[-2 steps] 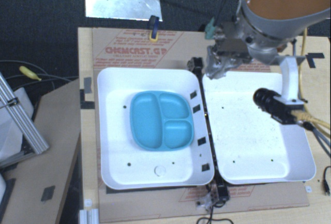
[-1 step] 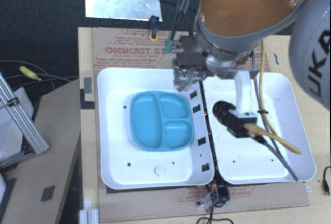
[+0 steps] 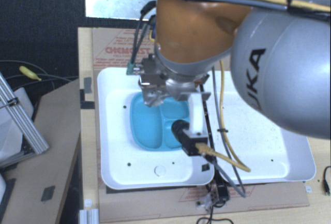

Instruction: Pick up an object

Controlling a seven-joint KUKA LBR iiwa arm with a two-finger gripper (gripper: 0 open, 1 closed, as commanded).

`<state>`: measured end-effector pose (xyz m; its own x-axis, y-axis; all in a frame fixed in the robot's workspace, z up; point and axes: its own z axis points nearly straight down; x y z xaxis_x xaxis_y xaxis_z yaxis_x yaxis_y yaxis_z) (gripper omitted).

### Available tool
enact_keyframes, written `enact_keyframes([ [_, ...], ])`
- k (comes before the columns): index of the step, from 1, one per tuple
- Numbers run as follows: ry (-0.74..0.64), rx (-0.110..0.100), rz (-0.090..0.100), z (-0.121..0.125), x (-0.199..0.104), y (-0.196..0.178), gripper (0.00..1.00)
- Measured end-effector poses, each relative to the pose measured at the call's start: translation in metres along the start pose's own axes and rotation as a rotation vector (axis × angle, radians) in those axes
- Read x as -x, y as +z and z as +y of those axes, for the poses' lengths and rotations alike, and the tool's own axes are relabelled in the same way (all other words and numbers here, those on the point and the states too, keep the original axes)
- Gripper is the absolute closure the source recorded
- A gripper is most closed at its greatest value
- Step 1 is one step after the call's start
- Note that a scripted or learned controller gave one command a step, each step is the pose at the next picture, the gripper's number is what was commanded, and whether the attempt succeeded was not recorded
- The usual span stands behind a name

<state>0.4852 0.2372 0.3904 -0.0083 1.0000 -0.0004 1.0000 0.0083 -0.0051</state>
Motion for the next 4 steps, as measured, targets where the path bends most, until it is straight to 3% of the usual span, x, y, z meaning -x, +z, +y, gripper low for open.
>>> enact_keyframes([
  [1,0.010,-0.009,-0.007,0.031,0.005,0.168,1.00],
  [2,0.015,0.009,-0.002,0.055,0.079,0.145,1.00],
  [3,0.002,0.021,0.008,0.021,0.064,0.009,1.00],
  [4,0.005,0.025,0.007,0.023,0.078,-0.154,1.00],
])
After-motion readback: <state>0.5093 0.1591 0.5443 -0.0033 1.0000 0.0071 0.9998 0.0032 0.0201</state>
